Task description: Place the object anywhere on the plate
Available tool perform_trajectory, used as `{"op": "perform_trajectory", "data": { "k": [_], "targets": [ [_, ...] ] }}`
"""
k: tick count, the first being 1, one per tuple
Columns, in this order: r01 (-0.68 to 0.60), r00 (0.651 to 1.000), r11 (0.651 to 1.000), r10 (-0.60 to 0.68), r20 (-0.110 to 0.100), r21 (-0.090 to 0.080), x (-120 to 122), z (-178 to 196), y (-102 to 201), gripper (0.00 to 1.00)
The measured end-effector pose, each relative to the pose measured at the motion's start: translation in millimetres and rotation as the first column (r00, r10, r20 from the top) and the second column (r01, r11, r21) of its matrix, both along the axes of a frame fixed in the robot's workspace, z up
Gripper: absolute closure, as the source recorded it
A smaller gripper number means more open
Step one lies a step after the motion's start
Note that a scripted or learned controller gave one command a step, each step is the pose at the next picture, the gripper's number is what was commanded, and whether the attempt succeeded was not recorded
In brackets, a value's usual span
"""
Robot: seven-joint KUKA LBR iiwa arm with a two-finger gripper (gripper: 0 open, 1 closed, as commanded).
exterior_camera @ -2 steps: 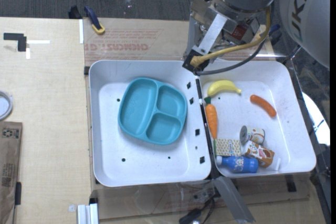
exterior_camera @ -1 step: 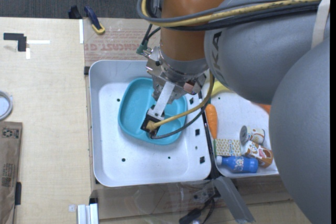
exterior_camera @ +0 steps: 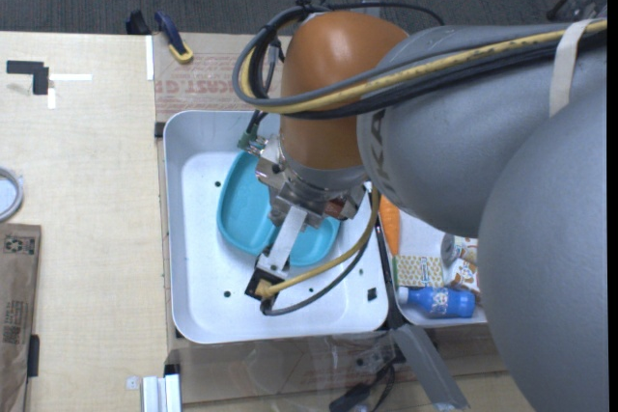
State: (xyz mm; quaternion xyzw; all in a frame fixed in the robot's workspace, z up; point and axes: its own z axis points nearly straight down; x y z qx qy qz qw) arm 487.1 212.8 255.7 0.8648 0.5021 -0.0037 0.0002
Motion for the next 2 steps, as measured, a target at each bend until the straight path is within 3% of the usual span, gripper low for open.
{"op": "perform_trajectory", "data": {
  "k": [1, 2],
  "targets": [
    [0.260, 0.966, 0.966, -0.260, 0.005, 0.001, -9, 93, -65, 1.00],
    [0.262, 0.965, 0.965, -0.262, 0.002, -0.001, -10, -32, -24, 1.00]
  ]
}}
